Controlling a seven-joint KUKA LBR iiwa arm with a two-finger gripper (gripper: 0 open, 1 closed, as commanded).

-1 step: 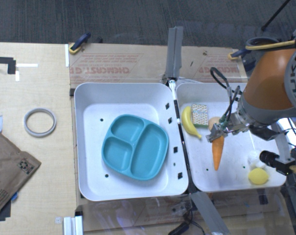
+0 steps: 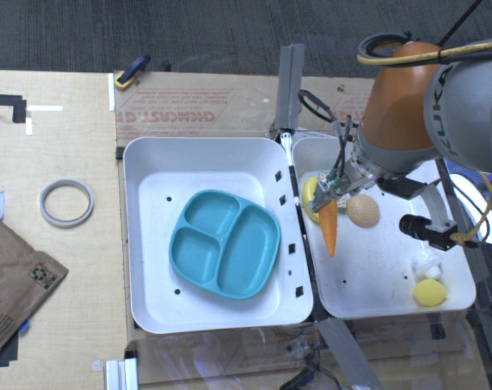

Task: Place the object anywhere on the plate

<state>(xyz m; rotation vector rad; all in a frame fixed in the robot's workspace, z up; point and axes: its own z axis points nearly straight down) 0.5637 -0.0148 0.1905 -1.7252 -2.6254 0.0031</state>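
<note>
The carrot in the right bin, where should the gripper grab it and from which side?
Grip the carrot across its thick upper end, coming down from above. It lies flat with its tip toward the camera, and the narrow tip would probably slip. The gripper is already over that end.

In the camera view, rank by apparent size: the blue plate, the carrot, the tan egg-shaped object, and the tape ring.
1. blue plate, by far the largest.
2. tape ring and carrot: the ring is wider, the carrot longer and thinner; too close to rank.
3. tan egg-shaped object, the smallest.
</note>
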